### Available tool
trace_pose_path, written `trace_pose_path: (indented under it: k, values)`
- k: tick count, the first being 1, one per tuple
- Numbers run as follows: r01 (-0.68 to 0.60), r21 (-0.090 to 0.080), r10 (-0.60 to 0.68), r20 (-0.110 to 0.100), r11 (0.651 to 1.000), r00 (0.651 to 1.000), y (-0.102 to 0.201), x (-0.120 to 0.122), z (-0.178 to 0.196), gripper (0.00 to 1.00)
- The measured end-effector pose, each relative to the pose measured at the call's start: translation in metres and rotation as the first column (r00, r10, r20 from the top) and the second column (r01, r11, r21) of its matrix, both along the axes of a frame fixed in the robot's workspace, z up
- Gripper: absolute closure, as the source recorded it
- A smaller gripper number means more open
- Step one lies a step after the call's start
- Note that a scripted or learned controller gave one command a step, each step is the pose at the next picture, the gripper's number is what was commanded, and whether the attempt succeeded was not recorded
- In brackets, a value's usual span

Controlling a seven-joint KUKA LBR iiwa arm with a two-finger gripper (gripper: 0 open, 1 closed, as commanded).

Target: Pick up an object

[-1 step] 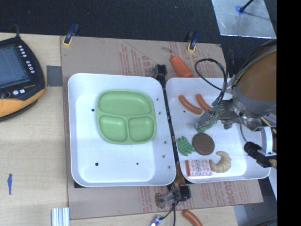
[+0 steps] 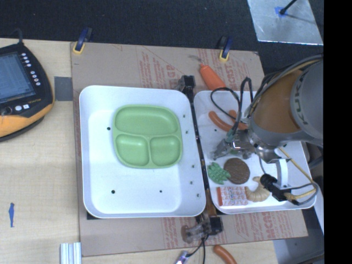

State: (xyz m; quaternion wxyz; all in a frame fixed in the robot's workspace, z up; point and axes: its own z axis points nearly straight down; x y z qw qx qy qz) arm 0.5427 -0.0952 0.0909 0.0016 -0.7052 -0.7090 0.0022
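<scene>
Camera view: arm [image 2: 286, 106] reaches from the right over the right bin [image 2: 204, 100], jaw state impossible to tell.

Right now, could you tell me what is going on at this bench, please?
The arm reaches in from the right over the right bin, its gripper low above the clutter there. Below it lie a brown disc, a green leafy piece, a croissant and a small packet; an orange sausage lies behind. The left bin holds a green divided plate.
</scene>
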Motion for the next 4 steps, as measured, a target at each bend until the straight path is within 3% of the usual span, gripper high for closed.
trace_pose_path:
  k: [1,2,3,4]
  values:
    - [0.002,0.001,-0.002,0.001,1.0,1.0,-0.053,-0.029,0.001,0.0]
    - [-0.001,-0.001,0.001,0.004,1.0,1.0,-0.003,-0.013,0.001,0.0]
    - [0.003,0.0,-0.003,0.003,1.0,1.0,-0.06,0.025,0.001,0.0]
    - [0.002,0.002,-0.002,0.001,1.0,1.0,-0.029,0.113,0.001,0.0]
